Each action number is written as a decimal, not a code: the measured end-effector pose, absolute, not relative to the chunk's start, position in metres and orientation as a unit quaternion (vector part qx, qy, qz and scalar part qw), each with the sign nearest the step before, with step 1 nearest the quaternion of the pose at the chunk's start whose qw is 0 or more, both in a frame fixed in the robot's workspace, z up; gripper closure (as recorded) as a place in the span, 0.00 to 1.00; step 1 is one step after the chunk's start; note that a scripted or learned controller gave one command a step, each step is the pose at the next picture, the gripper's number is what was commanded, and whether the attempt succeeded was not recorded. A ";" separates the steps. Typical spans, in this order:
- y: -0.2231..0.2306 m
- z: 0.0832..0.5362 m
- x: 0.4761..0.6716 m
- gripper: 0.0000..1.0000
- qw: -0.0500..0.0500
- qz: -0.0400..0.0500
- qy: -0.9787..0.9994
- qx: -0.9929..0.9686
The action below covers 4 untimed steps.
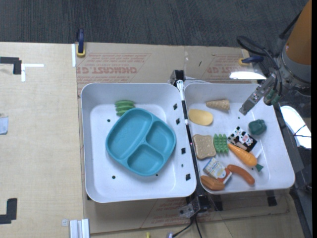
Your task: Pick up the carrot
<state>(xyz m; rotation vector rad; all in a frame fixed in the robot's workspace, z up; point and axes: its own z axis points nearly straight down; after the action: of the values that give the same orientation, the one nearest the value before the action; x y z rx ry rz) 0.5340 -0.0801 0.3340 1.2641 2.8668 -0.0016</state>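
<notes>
**Inspector:** Orange, tapered, green at one end: your carrot [243,155] lies in the right bin [283,148], toward its near right part, set at a slant with the green tip pointing near and right. A black-and-white cow-patterned piece [242,139] sits just on its far side, touching or nearly so, and a green ridged piece [220,144] is just to its left.

**Operator:** And the gripper?

**Inspector:** You will find the gripper [246,106] over the far right part of the same bin, well apart from the carrot. The fingers [250,102] show as one grey slanted bar, and I cannot tell whether they stand wide or narrow. Nothing is seen between them.

**Operator:** What else is in that bin?

**Inspector:** A tan cone-shaped piece [218,104] at the far side, a yellow oval piece [200,117] beside the left wall, a slice of bread [203,146], a dark green piece [257,127] near the right wall, a small carton [216,168], and two sausages [240,174] [213,183] along the near side.

**Operator:** The left bin?

**Inspector:** The left bin [94,167] holds a blue divided plate [141,141], with a green pod-like item [125,106] just beyond its far left edge. Both bins rest on cardboard on your counter [39,148].
</notes>
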 end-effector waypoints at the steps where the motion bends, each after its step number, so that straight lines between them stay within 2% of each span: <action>1: -0.080 0.334 0.534 0.00 0.004 0.000 0.915 0.403; 2: -0.134 0.240 0.535 0.00 0.002 -0.001 0.925 0.379; 3: -0.139 0.154 0.508 0.00 0.000 0.000 0.910 0.415; 4: -0.151 0.113 0.530 0.00 0.014 0.002 0.906 0.423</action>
<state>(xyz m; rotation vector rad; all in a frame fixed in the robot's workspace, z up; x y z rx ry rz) 0.5297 -0.1507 0.1130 1.3186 2.8203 0.0050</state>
